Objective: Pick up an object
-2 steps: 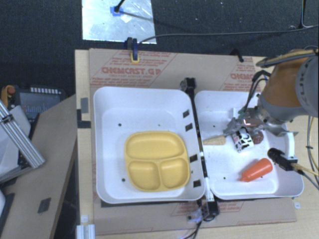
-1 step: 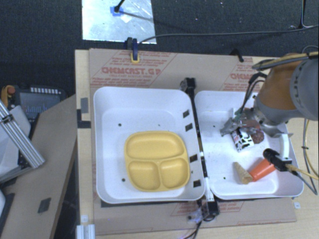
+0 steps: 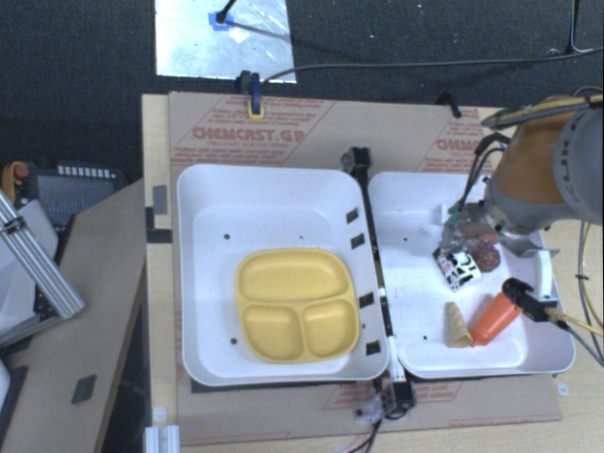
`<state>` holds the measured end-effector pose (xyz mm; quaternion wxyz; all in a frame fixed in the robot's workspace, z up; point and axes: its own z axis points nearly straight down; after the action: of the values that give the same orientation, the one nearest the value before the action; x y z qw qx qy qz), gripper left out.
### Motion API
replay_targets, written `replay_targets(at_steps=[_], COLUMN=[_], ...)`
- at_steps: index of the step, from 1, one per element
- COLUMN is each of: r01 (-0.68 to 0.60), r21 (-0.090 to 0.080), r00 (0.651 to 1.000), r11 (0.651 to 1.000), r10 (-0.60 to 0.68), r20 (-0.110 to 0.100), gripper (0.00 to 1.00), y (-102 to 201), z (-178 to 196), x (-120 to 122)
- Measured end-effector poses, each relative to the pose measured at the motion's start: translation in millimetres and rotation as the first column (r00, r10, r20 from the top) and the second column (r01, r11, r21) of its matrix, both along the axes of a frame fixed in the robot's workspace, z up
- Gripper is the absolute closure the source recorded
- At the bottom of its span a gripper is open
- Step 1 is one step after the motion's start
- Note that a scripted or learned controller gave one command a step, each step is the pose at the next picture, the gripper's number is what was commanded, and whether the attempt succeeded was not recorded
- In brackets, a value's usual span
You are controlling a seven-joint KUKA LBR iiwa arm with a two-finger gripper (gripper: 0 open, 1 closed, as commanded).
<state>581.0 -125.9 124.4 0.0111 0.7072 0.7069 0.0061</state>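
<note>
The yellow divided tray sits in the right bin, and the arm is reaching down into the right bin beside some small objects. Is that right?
Not quite. The camera view shows the yellow divided tray in the left bin. The arm does reach into the right bin, beside the small objects.

A pale yellow three-compartment plastic tray (image 3: 296, 305) lies in the white left bin (image 3: 203, 206). In the white right bin (image 3: 406, 215): a black-and-white spotted small block (image 3: 461, 270), a reddish-brown round piece (image 3: 487, 255), a tan cone (image 3: 457, 325) and an orange carrot-shaped toy (image 3: 494, 319). The grey arm bears an orange band (image 3: 530, 163).
</note>
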Motion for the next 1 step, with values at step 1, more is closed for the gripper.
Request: replay_targets(at_steps=[1], r01=[-0.005], r21=[0.006], r00=[1.0], r11=[1.0], r10=[0.005], r20=[-0.018], gripper=[1.0], y=[0.9], z=[45.2], x=[7.4])
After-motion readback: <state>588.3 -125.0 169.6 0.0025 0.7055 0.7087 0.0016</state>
